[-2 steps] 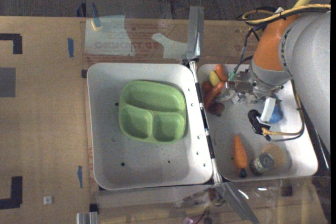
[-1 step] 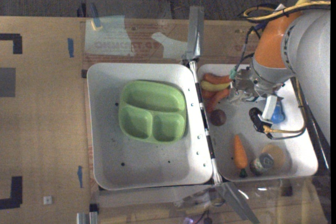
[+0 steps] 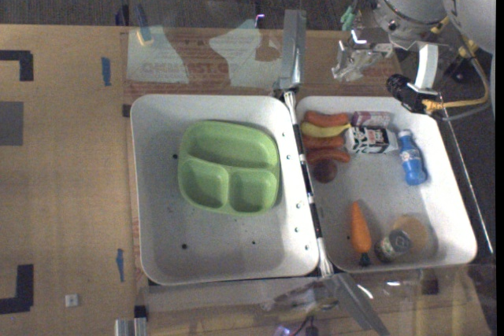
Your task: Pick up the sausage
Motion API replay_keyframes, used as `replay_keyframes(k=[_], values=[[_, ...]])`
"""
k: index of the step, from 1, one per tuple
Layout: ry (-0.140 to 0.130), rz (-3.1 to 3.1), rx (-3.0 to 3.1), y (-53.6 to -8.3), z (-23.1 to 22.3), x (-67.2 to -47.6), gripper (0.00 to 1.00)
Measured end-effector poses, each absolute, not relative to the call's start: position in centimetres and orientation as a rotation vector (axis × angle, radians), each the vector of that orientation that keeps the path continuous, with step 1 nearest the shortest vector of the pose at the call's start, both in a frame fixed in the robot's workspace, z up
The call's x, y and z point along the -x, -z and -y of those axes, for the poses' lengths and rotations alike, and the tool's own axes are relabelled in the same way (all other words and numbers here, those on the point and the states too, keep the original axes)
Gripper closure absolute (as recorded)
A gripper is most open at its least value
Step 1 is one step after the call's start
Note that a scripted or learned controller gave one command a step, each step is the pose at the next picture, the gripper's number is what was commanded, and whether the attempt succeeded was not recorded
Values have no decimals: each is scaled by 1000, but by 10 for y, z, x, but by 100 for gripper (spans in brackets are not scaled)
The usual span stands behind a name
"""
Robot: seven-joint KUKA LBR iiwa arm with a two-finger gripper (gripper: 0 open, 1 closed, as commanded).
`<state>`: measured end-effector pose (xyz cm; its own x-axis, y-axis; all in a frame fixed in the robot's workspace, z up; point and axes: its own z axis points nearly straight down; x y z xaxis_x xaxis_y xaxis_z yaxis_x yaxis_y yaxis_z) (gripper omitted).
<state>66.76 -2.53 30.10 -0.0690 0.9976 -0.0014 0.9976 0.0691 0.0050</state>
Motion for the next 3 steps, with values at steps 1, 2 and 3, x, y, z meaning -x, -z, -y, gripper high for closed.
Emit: replay_keyframes(k=[1,2,3], values=[[-1,-1651,-2671,-330,45,-667,100],[-1,-1656,-2665,-341,43,-668,100],[7,-821,-3035,-283,94,-646,100]])
